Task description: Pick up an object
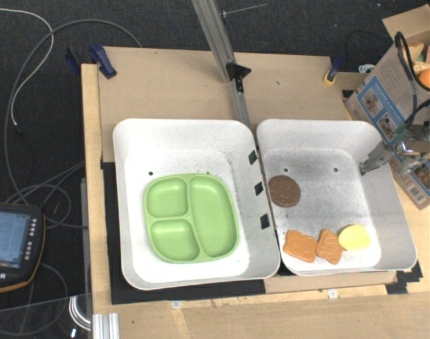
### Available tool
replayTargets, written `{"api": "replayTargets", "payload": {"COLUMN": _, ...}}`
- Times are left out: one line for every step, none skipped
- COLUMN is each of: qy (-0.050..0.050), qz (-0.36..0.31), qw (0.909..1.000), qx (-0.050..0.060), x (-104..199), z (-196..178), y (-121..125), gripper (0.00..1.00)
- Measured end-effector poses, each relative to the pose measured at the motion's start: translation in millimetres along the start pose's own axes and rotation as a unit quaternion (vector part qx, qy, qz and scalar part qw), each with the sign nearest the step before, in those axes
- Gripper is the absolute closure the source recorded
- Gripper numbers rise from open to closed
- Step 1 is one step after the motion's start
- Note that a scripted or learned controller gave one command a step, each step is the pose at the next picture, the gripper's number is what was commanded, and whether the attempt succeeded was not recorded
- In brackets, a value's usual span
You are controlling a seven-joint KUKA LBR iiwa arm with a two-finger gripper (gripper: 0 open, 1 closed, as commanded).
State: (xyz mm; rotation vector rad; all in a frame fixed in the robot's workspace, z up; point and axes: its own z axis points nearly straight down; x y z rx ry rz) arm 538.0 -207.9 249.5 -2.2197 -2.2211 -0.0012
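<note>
Patty [284, 191], brown and round, sits alone in the right bin [384, 210], with two tan pieces [313, 246] and a yellow lump [354, 237] near the front wall. Gripper [373, 163] hangs at the bin's right rim, nothing in it; can't tell its state. Looks like pre-approach; next it needs to reach in and drop down.

Left bin [130, 189]: green divided plate [192, 217]. Right bin [384, 210]: brown disc [284, 191] near the divider; two orange pieces [299, 246] [329, 246] and a yellow piece [354, 237] along the front wall. Hand [373, 163] at right rim, nothing visibly gripped.
</note>
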Motion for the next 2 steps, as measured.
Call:
{"api": "replayTargets", "payload": {"qy": -0.003, "qz": -0.002, "qw": 1.0, "qx": -0.007, "x": -1.7, "z": -140.7, "y": 102.8, "gripper": 0.0}}
{"api": "replayTargets", "payload": {"qy": -0.004, "qz": -0.001, "qw": 1.0, "qx": -0.004, "x": -2.7, "z": -148.0, "y": 100.4, "gripper": 1.0}}
